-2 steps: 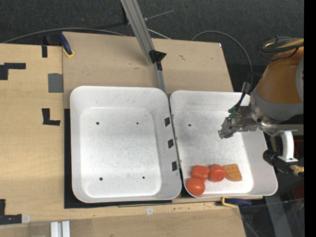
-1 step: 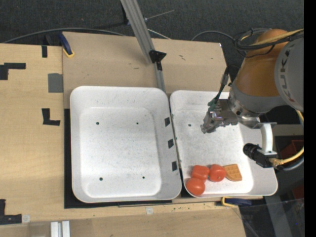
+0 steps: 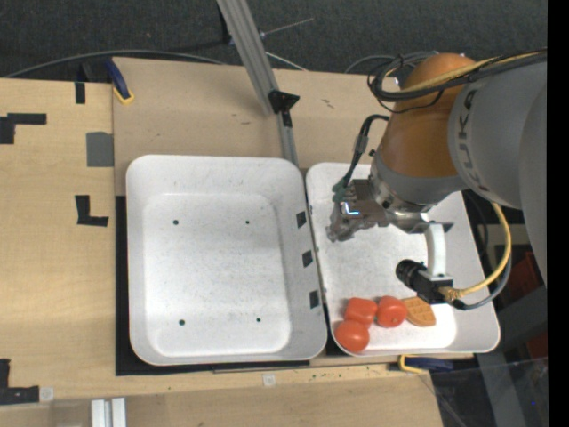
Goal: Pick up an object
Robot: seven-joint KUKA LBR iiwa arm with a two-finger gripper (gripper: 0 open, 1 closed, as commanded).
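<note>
Arm: grey KUKA arm (image 3: 498, 114) with orange band, nearest the camera, reaching in from the right and covering the far part of the right bin.
Hand: hand (image 3: 342, 228) pointed down over the right bin's left-middle area, close to the wall shared with the left bin. Cannot tell how far open it is; the fingertips are dark and blurred against the speckled floor. Nothing visible between the fingers.
Right bin: shallow white bin (image 3: 476, 332), speckled floor, objects gathered along its near edge.
Red objects: three rounded red pieces (image 3: 363, 320) clustered in the near left part of the right bin, touching one another; well apart from the hand, nearer the camera than it.
Orange object: flat orange-tan piece (image 3: 420, 311) just right of the red cluster, touching or almost touching it.
Left bin: shallow white bin (image 3: 213, 256), speckled, a few dark dots on the floor.
Worktop: light wood worktop (image 3: 53, 265) with black tape marks at left.
Rail: grey metal rail (image 3: 253, 52) running diagonally down from the top edge to the far edge of the bins.
</note>
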